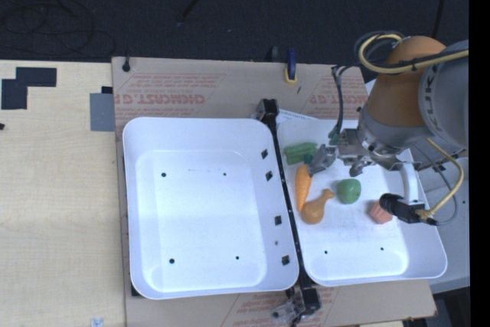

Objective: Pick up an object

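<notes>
The right bin holds several small things. A green block lies near its upper left, an orange carrot just below it, and a tan drumstick beside the carrot. Further right are a green ball and a pink piece. My gripper hangs over the bin just above the green ball and right of the green block. It is open, with nothing between its fingers.
The left bin sits beside the right one, a black divider rail between them. The arm's orange band and grey wrist cover the right bin's upper right corner. Cardboard lies under both bins.
</notes>
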Action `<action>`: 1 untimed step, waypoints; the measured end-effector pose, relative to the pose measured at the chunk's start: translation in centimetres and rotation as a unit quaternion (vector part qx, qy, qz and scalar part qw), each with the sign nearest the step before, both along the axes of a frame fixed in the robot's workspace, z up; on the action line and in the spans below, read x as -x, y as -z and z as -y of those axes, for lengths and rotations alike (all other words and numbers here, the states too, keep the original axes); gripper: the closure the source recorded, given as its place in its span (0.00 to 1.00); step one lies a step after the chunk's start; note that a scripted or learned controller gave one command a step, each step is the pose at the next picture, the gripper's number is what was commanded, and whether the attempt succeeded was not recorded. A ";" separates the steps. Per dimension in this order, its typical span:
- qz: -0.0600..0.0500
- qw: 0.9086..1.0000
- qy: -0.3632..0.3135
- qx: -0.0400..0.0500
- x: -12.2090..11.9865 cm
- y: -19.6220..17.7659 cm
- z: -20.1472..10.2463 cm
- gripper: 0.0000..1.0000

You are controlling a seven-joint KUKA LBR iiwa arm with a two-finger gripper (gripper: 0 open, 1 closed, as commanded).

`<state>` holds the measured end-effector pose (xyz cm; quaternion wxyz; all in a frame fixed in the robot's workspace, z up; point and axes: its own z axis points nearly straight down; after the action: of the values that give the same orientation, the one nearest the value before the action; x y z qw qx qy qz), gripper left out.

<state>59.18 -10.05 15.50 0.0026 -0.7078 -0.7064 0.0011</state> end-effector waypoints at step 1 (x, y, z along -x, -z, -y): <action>0.006 1.000 0.000 0.003 -3.3 -10.7 4.1 0.00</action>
<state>62.49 -14.13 26.19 -0.0037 -0.7079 -0.7063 -0.0014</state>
